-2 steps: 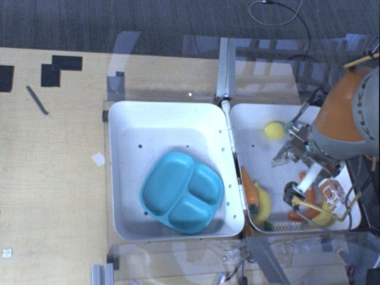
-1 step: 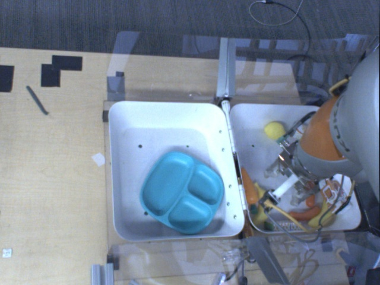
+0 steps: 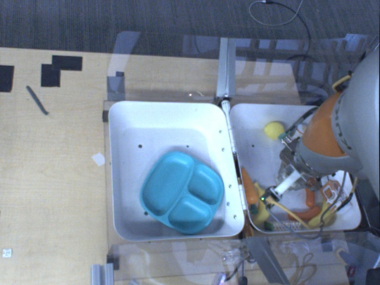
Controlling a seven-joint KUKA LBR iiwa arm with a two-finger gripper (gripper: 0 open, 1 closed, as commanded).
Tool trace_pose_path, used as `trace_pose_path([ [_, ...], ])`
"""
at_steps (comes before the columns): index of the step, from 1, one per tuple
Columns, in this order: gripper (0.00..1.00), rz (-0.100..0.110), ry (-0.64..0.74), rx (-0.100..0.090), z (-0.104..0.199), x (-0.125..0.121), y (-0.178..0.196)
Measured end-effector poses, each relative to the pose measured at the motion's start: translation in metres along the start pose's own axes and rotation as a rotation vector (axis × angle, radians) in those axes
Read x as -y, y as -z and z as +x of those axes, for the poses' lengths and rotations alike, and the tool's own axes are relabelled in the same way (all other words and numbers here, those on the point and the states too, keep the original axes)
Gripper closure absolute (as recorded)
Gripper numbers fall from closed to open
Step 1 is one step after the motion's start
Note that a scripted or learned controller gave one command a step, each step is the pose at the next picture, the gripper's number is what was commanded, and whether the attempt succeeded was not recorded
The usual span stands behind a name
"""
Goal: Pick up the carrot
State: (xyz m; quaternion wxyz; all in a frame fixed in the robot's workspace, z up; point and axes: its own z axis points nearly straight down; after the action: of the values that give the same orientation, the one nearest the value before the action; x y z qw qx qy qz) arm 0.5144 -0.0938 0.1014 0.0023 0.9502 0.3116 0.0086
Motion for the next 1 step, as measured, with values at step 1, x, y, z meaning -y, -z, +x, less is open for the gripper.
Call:
trace_pose_path([
  [1,1.0,-0.009,0.19,-0.001,-0.0128,0.0168,-0.0096],
])
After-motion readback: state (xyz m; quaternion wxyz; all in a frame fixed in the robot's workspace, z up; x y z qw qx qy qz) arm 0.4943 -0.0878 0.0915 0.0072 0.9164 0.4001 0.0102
